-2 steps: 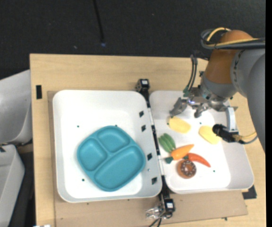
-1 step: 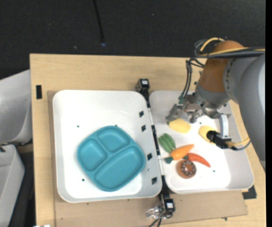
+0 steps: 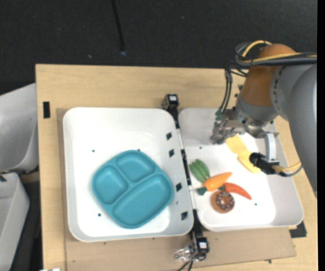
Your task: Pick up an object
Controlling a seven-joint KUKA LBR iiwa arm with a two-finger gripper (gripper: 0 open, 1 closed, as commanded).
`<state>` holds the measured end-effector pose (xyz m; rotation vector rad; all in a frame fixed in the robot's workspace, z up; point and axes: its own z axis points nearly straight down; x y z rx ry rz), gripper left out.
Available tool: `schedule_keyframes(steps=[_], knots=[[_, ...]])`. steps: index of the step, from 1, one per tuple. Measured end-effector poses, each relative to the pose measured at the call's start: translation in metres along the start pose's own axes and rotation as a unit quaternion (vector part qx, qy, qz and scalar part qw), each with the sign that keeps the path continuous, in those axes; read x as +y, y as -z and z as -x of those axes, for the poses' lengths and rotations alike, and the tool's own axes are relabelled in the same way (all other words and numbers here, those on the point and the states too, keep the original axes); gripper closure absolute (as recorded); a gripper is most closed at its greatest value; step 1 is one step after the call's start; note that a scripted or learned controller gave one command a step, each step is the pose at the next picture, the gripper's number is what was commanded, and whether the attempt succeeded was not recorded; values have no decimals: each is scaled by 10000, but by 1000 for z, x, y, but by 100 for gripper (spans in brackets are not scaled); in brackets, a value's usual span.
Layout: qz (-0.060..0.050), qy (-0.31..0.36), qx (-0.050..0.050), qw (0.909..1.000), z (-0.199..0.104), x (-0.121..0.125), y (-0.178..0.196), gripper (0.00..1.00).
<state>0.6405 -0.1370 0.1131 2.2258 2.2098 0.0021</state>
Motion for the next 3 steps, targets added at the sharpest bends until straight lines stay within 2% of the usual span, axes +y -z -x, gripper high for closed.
schedule_keyframes(steps=[2, 3], knots=[[10, 40, 4, 10000, 9, 4, 100, 100], [-4, 68, 15, 10000, -43, 19, 115, 100]])
